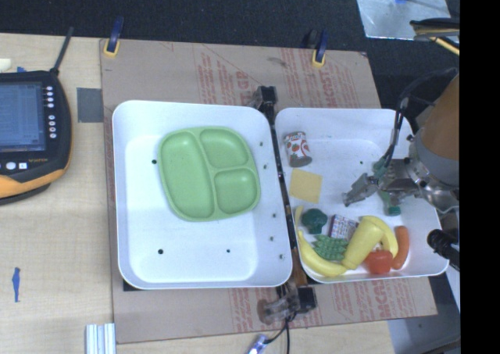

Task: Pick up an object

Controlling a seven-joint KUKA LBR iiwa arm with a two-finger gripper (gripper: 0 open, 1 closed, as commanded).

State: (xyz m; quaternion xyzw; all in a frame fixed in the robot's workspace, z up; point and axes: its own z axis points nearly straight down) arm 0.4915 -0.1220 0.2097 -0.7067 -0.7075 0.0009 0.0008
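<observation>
Gripper poised over the right bin, among the toy food.

The green divided plate is seen in the left bin, beside the right bin. Within the right bin, a banana, yellow pepper, yellow square, small can and tomato are gathered along its near and left sides. The gripper's fingers are spread, nothing held between them.

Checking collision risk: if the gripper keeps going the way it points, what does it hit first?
The gripper points left and slightly down. Likely first: the flat yellow square, or bare floor of the right white bin. Depth unclear from above.
</observation>
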